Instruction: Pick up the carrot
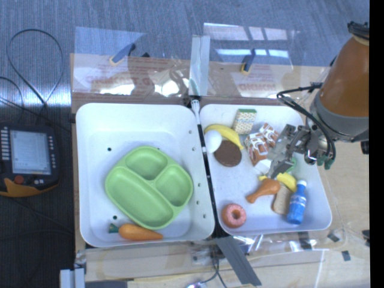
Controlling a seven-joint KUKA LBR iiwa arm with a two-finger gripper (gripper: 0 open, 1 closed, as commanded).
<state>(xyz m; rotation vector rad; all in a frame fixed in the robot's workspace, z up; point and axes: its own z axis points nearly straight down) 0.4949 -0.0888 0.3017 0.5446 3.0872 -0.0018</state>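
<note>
The carrot [139, 233], orange with a small green top, lies in the left bin [90, 131] at its front edge, just in front of the green divided plate [150, 186]. My gripper [279, 161] hangs over the right bin [318, 221], far to the right of the carrot. It is pointed down and to the left above a yellow item [287, 179] and a toy chicken drumstick [264, 190]. I see nothing held in it.
The right bin is crowded: a banana [223, 132], a brown cookie [228, 154], small snack boxes [259, 143], a pink donut [234, 215], a blue bottle [297, 203]. A ridge between the bins [204, 167] separates them. A teach pendant [27, 158] lies off the bench, left.
</note>
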